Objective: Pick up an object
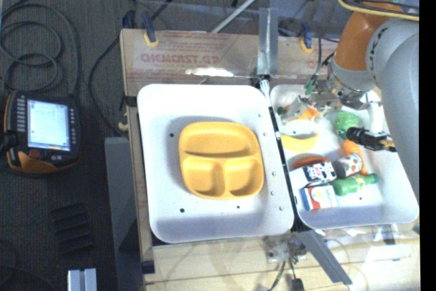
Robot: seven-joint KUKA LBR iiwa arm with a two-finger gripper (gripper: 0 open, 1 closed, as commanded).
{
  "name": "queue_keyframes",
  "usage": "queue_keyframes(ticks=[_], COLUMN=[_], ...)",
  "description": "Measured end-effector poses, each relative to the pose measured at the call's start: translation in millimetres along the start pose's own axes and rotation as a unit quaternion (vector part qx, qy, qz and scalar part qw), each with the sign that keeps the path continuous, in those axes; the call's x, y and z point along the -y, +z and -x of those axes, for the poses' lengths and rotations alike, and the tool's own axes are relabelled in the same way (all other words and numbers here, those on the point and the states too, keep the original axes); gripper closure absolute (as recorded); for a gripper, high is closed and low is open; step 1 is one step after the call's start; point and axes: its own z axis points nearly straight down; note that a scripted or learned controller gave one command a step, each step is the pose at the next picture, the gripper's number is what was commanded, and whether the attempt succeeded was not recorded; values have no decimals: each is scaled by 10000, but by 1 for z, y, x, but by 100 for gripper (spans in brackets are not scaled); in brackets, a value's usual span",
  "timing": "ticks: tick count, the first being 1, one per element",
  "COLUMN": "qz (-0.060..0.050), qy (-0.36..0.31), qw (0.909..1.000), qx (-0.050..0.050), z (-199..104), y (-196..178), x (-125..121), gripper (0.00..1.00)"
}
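My gripper (308, 103) is low in the far left corner of the right bin (402, 204), below the grey arm's orange band (357, 44). A small orange item (310, 114) lies right under it; whether it is gripped is unclear. Close by lie a yellow banana (300, 141), a green lumpy toy (346, 120) and an orange carrot-like piece (351, 146). Nearer the front are a red sausage-like piece (308, 161), a black-and-white pack (319, 172), a small can (351, 163), a green bottle (354, 184) and a small carton (319, 197).
The left bin (157, 208) holds a yellow divided plate (221, 160) at its middle. A wooden board (197, 54) backs the bench. A teach pendant (42, 129) and cables lie on the floor to the left. Stand poles cross above the bench.
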Motion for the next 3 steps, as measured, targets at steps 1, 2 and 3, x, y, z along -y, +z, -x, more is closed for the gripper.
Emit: queue_keyframes(ticks=[1, 2, 3], qz=[126, 11, 37], qy=[178, 178, 183], qw=[9997, 9998, 9998], qx=[-96, -102, -89], z=[31, 32, 32], y=[19, 16, 15], x=[-6, 0, -1], gripper=[0, 100, 0])
